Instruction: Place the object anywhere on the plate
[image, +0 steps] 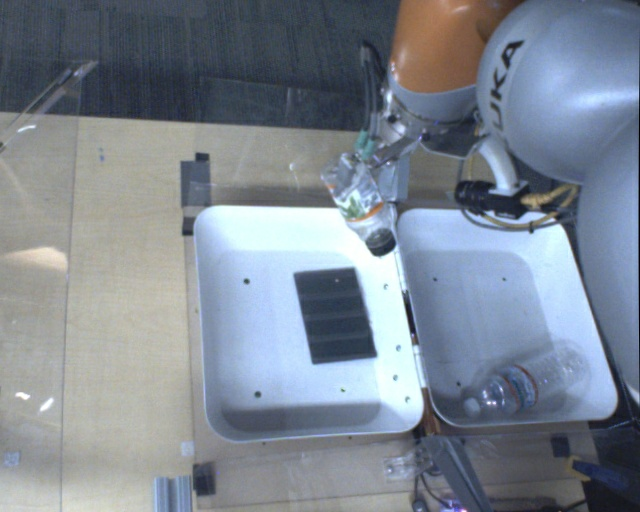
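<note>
A dark rectangular plate (335, 315) with ribbed sections lies flat in the middle of the left bin (225, 300). My gripper (372, 160) hangs over that bin's far right corner, above and to the right of the plate. It is shut on a clear crumpled plastic bottle (357, 203) with a green and orange label. The bottle tilts down to the right, and its dark cap (380, 242) points at the wall between the two bins. The bottle is in the air and not touching the plate.
A second clear plastic bottle (515, 385) with a blue and red label lies near the front edge of the right bin (470, 260). The arm's grey body covers the far right. Black brackets sit at the bins' corners.
</note>
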